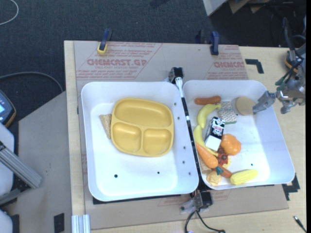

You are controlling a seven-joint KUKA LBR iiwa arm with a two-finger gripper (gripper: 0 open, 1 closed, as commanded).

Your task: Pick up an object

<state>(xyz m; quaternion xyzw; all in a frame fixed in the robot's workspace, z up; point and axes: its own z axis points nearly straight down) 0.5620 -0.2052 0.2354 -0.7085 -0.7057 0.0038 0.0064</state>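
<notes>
The pickable things lie heaped in the right bin (272,144), a shallow white tray with rounded corners. Near its far wall sits a short reddish sausage (207,100); just beside it, toward the right, a flat tan disc (244,105) like a biscuit, and between them a speckled pale square (227,112), its pattern too fine to read. A curved yellow banana (203,118) of smooth plastic runs down the bin's left side, touching a small black-and-white carton (215,132) that leans across the middle. Right of the carton is a round orange fruit (231,145); below it a tapered carrot (207,156), some small red and dark pieces that blur together, and a knobbly yellow corn cob (243,176) near the front wall.

The gripper (272,101) hangs over the right bin's far right corner, grey metal, one finger slanting toward the disc. Nothing shows between its fingers; whether they stand apart or together I cannot tell, since the wrist is cut off at the edge.

The left bin (97,144) holds a glossy yellow plate (142,126), rounded, with three compartments. A tan woven wedge (105,123) pokes out from under its left rim, mostly hidden. Both bins rest on a brown board (146,62) printed with red lettering, held by a yellow clamp (103,42) and a blue clamp (214,41)
</notes>
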